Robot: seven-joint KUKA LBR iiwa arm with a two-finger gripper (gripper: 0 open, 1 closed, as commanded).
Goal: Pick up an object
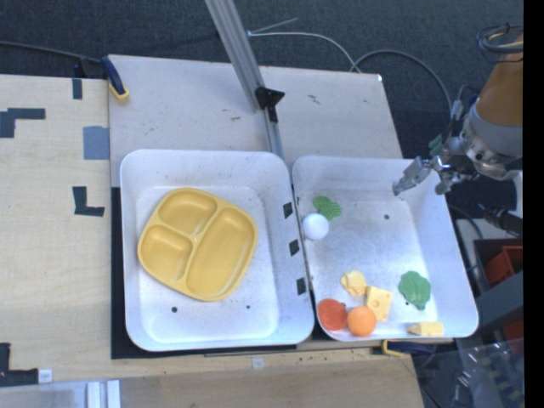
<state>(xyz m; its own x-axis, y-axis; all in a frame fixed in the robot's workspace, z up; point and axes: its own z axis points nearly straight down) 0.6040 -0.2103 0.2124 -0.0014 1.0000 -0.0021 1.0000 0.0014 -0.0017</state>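
Approach step, judging by pose; pincer hangs over upper right rim of right bin, nothing between its fingers; gap looks narrow, but can't tell for sure. Nearest targets: white ball touching green piece, well apart from pincer; next: travel left, descend, close.

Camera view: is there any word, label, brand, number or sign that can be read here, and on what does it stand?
None can be read.
Yellow plate: no print.
Two white bins: no labels, only small dark marks on their shared edge.
Wooden board: plain dark tape pieces, no writing.
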